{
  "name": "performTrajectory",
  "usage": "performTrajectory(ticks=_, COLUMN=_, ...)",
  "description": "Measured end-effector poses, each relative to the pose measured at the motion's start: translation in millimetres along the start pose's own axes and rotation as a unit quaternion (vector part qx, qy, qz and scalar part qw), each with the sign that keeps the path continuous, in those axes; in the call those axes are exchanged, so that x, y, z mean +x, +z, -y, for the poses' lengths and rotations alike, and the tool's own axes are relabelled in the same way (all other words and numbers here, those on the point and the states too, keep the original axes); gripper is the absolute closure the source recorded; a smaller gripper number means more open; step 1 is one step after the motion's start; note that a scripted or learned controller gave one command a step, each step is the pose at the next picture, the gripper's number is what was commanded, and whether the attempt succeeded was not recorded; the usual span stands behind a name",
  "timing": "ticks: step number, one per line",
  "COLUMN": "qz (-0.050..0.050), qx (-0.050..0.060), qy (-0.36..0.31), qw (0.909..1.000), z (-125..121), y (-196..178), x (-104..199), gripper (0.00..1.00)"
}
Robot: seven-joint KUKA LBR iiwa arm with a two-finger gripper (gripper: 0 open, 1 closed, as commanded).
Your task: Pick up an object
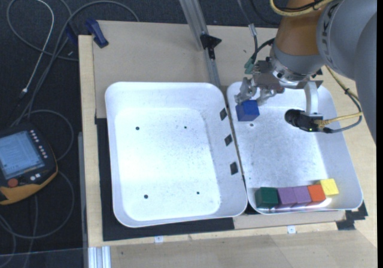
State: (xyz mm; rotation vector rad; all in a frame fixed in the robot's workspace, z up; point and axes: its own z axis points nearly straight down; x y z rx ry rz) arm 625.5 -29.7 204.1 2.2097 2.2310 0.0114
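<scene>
Your gripper (252, 94), on the grey arm with the orange band, hangs over the 11 o'clock corner of the right-hand shallow white plastic bin (287, 153). The small blue cube (247, 110) is in that same corner, close to the wall this bin shares with the left-hand white bin (161, 159).

From the gripper, the cube lies toward 7 o'clock, touching it or just beside its tip. At this slant you cannot tell whether the cube is on the bin floor or raised off it. You also cannot tell whether the gripper is clenched on it or released, so do not count it as held. The cube has no long axis to line up with. Its faces sit slightly turned against the bin walls, so the wrist angle probably matters more than reach.

The shared wall at the cube's 9 o'clock is the nearest obstruction, and I judge there is little room on that side.

The other things are well apart, in a row touching one another along the right bin's 6 o'clock edge:
- a dark green block (267, 196)
- a purple block (292, 195)
- an orange block (316, 192)
- a yellow block (330, 186)

They should not interfere.
</scene>
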Motion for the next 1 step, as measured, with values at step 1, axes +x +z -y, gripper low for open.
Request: performTrajectory(ticks=1, qz=-0.001, qx=0.004, qy=0.0, qw=1.0, z=37.0, y=-33.2, x=91.7, gripper=1.0)
